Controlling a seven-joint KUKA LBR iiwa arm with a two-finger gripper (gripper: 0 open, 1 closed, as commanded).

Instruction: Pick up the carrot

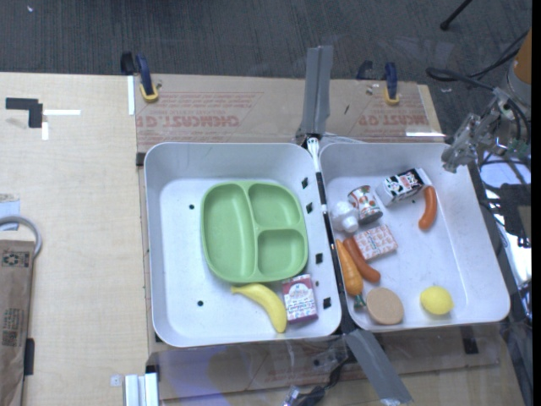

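**Carrot untouched, pickup not begun**

The carrot (348,268) lies in the right bin (473,252), at about eight o'clock, touching a sausage (365,264). The gripper (473,138) hangs outside the bin's two o'clock corner; its opening cannot be told. Reaching, grasping and lifting all remain.

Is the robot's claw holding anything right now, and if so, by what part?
Nothing is held. The gripper is above the right bin's far right corner, with nothing between its fingers, and the carrot lies in that bin.

Claw (463,146) at the view's right edge, raised, holding nothing
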